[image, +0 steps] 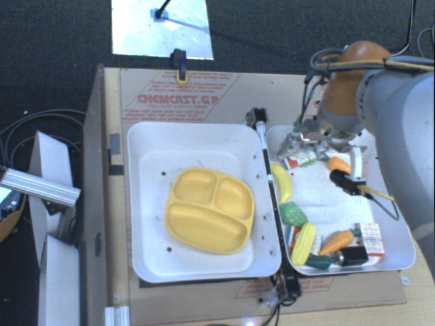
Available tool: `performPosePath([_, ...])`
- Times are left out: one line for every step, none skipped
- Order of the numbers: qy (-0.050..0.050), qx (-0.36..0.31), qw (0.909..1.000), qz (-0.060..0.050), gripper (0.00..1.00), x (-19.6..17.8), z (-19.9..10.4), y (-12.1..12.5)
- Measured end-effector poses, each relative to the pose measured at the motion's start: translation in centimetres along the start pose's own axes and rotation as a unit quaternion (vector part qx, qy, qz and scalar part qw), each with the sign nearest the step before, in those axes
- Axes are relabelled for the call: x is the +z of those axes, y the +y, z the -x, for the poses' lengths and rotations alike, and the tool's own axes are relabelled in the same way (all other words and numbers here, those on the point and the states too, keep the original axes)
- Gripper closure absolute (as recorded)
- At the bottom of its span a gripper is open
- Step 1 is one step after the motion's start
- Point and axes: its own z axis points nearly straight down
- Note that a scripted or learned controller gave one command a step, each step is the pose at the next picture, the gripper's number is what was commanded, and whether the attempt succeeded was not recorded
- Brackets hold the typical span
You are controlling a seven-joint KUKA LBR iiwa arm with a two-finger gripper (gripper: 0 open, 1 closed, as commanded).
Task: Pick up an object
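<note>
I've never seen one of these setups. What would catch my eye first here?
Probably the yellow divided plate, lying alone in the left bin. Next, the grey arm with its orange band reaching in from the right, its gripper low over the far end of the right bin, where toy food lies scattered: a banana, corn, carrots.

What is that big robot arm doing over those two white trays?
The robot arm is reaching into the right bin, which is full of toy food: a banana, a corn cob and a carrot. Its gripper is down at the far end of that bin, trying to pick something up. The left bin has a yellow divided plate.
</note>
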Motion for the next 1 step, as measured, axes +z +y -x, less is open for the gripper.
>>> performPosePath([-0.002, 0.003, 1.0000, 0.006, 0.00, 0.02, -1.01, -5.71])
